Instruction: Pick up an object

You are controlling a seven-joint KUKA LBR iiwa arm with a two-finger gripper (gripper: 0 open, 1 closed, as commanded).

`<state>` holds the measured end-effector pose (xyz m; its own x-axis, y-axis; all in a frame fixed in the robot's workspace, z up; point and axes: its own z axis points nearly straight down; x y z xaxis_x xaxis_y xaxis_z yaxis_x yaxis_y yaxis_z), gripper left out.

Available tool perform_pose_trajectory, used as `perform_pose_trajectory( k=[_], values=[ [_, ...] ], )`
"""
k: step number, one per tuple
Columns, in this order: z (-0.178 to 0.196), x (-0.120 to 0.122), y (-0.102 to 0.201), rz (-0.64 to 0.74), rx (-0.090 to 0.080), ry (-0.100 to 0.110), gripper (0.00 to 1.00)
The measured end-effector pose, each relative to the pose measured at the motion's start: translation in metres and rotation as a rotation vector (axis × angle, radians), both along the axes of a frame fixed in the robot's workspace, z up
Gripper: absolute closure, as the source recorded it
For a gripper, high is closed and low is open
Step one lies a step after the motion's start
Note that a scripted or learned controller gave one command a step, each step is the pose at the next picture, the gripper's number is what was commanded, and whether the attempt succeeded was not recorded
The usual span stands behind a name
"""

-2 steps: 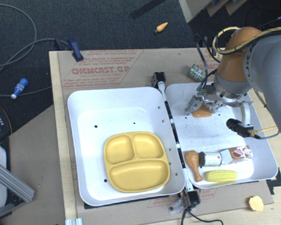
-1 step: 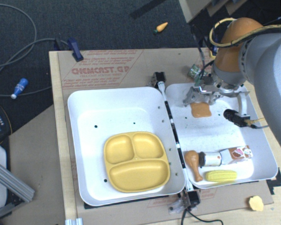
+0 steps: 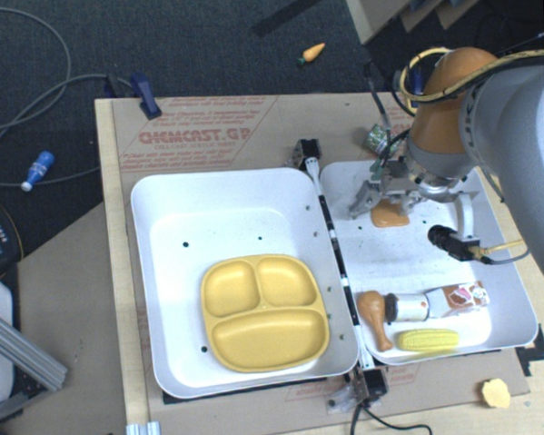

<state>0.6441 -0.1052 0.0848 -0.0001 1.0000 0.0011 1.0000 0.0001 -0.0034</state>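
Gripper [image 3: 386,197] hangs low over the far end of the right bin [image 3: 509,322], just above an orange-brown lump [image 3: 389,217]; whether it is clenched or released I cannot tell. Arm [image 3: 485,110] bends down from the right, orange band [image 3: 448,98] above the wrist. Corn cob [image 3: 429,340], bottle [image 3: 433,304] and drumstick [image 3: 375,317] lie along the bin's near edge.
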Motion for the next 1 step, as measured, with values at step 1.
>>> perform_pose_trajectory(
  k=[1],
  values=[
    [0.0114, 0.0020, -0.0006, 0.001, -0.002, -0.006, 1.00]
  ],
)
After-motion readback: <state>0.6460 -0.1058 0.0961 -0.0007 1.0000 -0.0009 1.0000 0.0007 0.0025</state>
